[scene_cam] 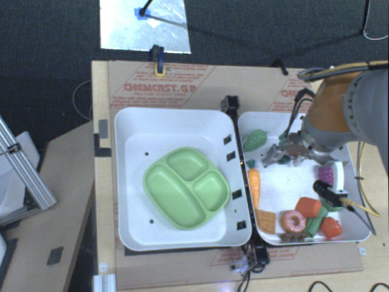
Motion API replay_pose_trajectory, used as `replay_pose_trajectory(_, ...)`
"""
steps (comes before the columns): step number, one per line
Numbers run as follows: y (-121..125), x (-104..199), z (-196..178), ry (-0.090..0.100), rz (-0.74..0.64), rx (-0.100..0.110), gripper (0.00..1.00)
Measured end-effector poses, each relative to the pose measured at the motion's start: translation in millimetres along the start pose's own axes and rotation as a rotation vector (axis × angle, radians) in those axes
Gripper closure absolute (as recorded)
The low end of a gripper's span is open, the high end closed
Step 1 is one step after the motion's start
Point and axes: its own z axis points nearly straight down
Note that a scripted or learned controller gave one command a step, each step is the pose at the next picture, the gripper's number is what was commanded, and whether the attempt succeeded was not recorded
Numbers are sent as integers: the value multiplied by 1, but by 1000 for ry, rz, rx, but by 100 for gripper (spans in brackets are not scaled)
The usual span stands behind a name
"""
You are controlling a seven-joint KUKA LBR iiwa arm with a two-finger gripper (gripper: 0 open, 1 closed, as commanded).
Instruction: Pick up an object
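end effector (275,157): hovering low in the right bin (285,190), near its far-left corner beside the green leafy toy (255,140); cannot tell its state. carrot (254,186), donut (294,221) lying along the near edge, awaiting picking.

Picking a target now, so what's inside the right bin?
The right bin holds a green leafy toy, carrot, cracker, donut and red pieces. The arm covers the bin's far right corner.
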Motion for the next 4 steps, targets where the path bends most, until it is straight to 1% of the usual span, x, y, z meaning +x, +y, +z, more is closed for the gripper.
replay_pose_trajectory(1,1,0,15,-1,0,-4,0)
replay_pose_trajectory(2,1,0,4,-2,0,-7,100)
replay_pose_trajectory(3,9,-8,-53,-3,-2,-11,100)
replay_pose_trajectory(4,12,-9,-97,-3,-4,-10,100)
